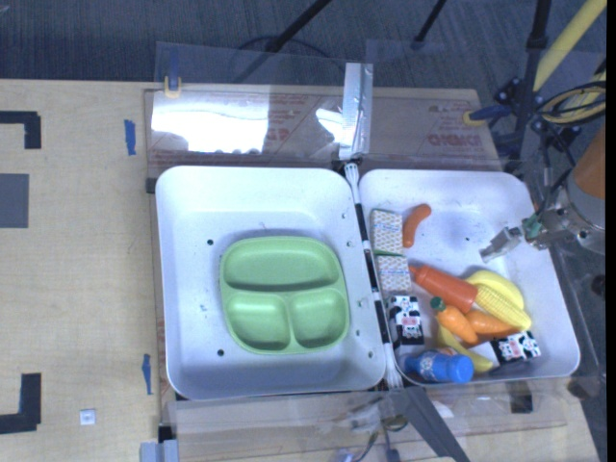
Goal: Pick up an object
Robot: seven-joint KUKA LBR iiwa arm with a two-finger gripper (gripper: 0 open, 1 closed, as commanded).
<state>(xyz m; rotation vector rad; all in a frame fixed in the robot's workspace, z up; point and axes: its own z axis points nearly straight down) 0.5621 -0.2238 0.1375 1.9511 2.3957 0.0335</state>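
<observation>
— Camera view: where are the pickable objects found?

— A heap is seen in the right bin (pixel 462 186): carrots (pixel 445 284), a corn cob (pixel 498 301), a banana (pixel 500 283), a sausage (pixel 416 221), a blue bottle (pixel 438 366), patterned blocks (pixel 387 230).

— And the left bin (pixel 183 210)?

— A green divided plate (pixel 284 294) is held there.

— The gripper (pixel 502 242)?

— It is seen over the right bin's right edge, nothing pinched; whether its fingers are spread cannot be told.
</observation>
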